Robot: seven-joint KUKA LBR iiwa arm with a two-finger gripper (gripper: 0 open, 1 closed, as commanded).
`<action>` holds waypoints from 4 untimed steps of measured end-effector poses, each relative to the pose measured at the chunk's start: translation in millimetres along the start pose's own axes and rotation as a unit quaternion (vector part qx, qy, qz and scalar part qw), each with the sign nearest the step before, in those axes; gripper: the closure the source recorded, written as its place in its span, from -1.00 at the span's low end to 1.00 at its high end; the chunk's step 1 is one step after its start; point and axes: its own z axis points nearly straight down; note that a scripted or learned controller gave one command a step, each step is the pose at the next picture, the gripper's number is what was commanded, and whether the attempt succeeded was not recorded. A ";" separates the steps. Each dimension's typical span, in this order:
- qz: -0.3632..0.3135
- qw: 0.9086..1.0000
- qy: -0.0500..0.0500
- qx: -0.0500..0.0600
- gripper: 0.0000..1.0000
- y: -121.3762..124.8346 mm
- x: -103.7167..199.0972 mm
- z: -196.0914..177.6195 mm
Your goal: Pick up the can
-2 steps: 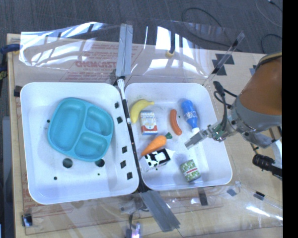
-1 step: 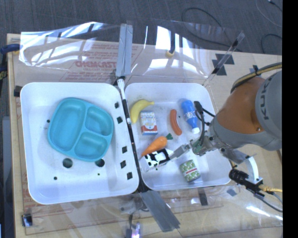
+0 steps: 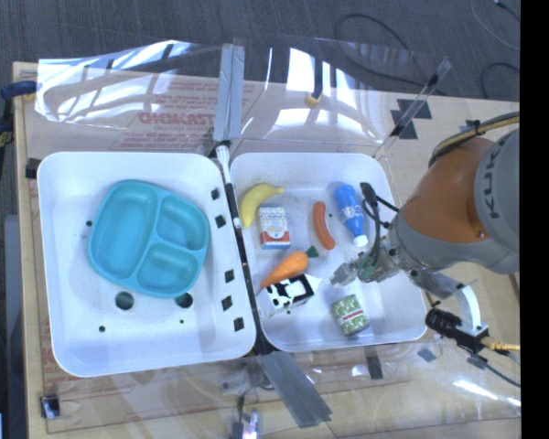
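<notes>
Up closest to my camera is the big grey arm [image 3: 471, 213], with its orange band, reaching in from the right over the right bin [image 3: 398, 332]. It bends down low, and the gripper [image 3: 364, 271] hangs just above the bin floor. I cannot tell how the gripper is set from up here.

Next biggest are the two white bins side by side. The left bin [image 3: 64, 273] has a blue tray [image 3: 149, 238] with sections in it.

In the right bin I see smaller things. The can [image 3: 349, 315], with a green label, lies near the front wall, just below the gripper and a bit apart from it. A blue bottle [image 3: 350, 211] lies near the back. I also see a banana [image 3: 257, 200], a carrot [image 3: 285, 266], a hot dog [image 3: 322, 225], a small red and white box [image 3: 274, 227] and a black and white cow toy [image 3: 289, 292].
</notes>
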 end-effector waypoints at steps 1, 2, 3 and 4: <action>0.000 1.000 0.000 0.000 -1.00 -0.1 0.0 0.0; 0.077 0.997 0.000 -0.001 -1.00 1.9 8.7 6.3; 0.054 0.998 -0.004 -0.015 -1.00 8.8 -3.7 44.9; 0.015 1.000 -0.002 -0.002 -1.00 -0.9 -1.8 -70.8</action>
